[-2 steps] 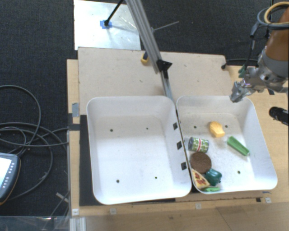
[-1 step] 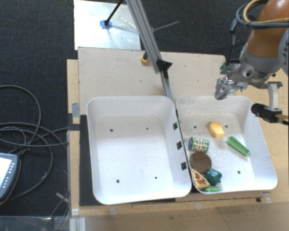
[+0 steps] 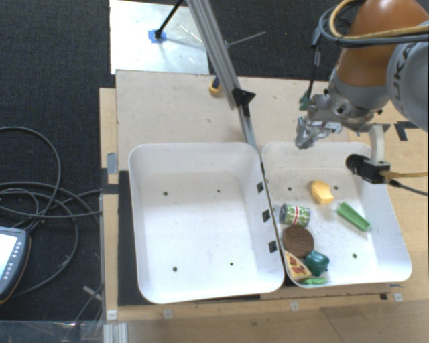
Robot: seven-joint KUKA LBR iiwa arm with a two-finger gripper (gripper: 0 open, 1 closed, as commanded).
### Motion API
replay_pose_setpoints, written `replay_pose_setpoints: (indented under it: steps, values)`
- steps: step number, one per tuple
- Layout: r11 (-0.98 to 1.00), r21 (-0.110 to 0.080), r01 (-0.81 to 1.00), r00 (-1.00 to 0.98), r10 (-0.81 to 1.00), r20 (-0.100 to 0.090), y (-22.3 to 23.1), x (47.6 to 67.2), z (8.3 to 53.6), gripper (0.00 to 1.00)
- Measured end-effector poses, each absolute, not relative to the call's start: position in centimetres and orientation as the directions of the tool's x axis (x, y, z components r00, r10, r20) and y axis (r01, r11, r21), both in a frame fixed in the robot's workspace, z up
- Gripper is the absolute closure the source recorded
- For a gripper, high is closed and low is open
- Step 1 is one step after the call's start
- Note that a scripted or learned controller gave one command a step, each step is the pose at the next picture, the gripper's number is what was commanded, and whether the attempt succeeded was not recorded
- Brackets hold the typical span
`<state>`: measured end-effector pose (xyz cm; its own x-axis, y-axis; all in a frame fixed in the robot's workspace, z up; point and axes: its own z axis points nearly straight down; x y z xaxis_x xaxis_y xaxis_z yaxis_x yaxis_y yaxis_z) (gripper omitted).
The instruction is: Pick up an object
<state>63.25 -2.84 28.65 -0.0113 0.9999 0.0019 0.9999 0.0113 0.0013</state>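
Saw a tan bench (image 3: 174,110) carrying two shallow white bins side by side, the left bin (image 3: 201,221) down and left of the gripper (image 3: 306,137), the right bin (image 3: 375,254) directly below it.

Grey arm (image 3: 409,67), orange band (image 3: 389,20), looped black cables.

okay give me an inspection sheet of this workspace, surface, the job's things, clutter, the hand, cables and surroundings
Surface: tan bench bearing left bin and right bin.
Job's things: in right bin, yellow block, green stick, small can, brown disc, teal piece, printed packet.
Clutter: nothing seen.
Hand: hand above right bin's far edge, nothing seen in it.
Cables: black loops on left floor.
Surroundings: dark carpet, metal pole, pendant screen.
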Motion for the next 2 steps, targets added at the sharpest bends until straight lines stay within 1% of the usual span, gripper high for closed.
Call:
replay_pose_setpoints:
  steps: [1,2]
  values:
    - [0.011,0.0,1.0,-0.011,1.0,0.002,1.8,63.1,27.2,1.0]
    - [0.01,0.001,1.0,-0.01,1.0,0.002,6.6,64.4,25.3,1.0]
